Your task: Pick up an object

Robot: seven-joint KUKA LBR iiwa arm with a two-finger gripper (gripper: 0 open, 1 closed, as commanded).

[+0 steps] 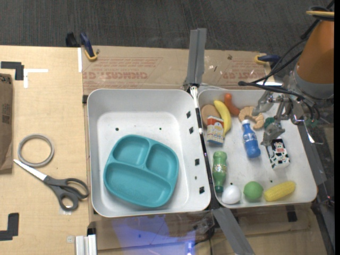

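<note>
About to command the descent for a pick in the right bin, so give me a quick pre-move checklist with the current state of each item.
1. Gripper above the right bin: ok.
2. Nothing seen between its fingers: ok.
3. Candidate below: the cow-print carton lies just under it, blue bottle to its left: ok.
4. Room around the carton: apart from the bottle and the corn: ok.
5. Finger opening: cannot tell, cables and linkage clutter the view.
6. Exact alignment over the carton: cannot tell from this slanted view.

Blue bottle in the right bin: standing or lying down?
Lying down. The blue bottle rests lengthwise on the right bin floor, white cap toward the back.
</note>
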